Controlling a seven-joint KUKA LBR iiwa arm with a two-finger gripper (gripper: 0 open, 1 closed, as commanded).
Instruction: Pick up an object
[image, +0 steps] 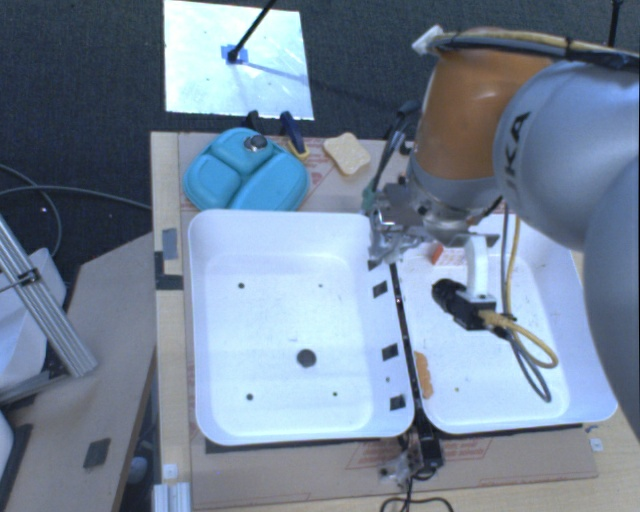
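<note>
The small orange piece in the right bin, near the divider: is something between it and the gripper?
Nothing visible blocks it. The small orange piece lies alone on the right bin's floor beside the divider, and the gripper hangs farther back over the same divider. A black part with yellow cable hangs to the side.

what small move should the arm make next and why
Probably shift the tool toward the orange piece lying in the right bin near the divider. The tool sits at the bins' far edge, over the divider, with nothing seen in its grasp.

A small dark round object (306, 357) lies flat in the left bin (215, 300), towards its near middle; a slim orange piece (424, 373) lies along the right bin's (560, 390) near-left edge.
</note>
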